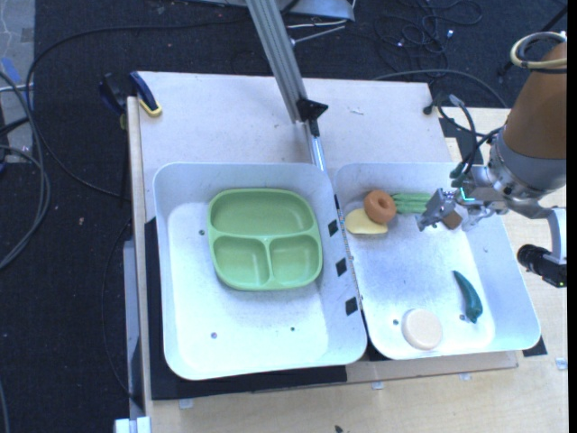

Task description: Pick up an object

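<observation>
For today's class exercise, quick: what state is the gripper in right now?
Gripper: over the right bin, near the green item; open or closed cannot be told; nothing visibly held.

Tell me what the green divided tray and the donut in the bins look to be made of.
Green divided tray: most likely moulded plastic, with a matte to satin finish; the even pale green colour, rounded rim and smooth compartment walls suggest it.
Donut: probably a toy of plastic or rubber; the flat orange-brown colour with no crumb texture points that way, though the view is too coarse to tell hard from soft.
</observation>
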Tool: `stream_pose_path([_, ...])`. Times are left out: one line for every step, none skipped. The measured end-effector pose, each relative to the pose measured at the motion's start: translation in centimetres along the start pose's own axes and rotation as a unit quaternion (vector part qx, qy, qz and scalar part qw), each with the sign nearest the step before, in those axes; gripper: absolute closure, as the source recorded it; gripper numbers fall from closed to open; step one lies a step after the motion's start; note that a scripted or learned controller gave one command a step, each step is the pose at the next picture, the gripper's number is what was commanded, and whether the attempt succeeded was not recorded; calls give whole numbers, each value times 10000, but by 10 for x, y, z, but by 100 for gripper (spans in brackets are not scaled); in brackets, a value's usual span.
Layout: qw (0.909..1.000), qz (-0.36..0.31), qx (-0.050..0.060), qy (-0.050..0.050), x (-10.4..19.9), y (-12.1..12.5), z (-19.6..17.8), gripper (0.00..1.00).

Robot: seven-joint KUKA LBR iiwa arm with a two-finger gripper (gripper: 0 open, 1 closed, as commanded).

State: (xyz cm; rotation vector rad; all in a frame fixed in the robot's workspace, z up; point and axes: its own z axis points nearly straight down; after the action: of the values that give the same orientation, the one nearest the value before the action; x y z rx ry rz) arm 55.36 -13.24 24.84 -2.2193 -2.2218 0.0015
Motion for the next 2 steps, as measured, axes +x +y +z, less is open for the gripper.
stream_pose_path([10000, -1, -6, -1, 0, 0, 0, 0])
stream_pose_path([10000, 6, 23, 3, 3, 4, 63, 0])
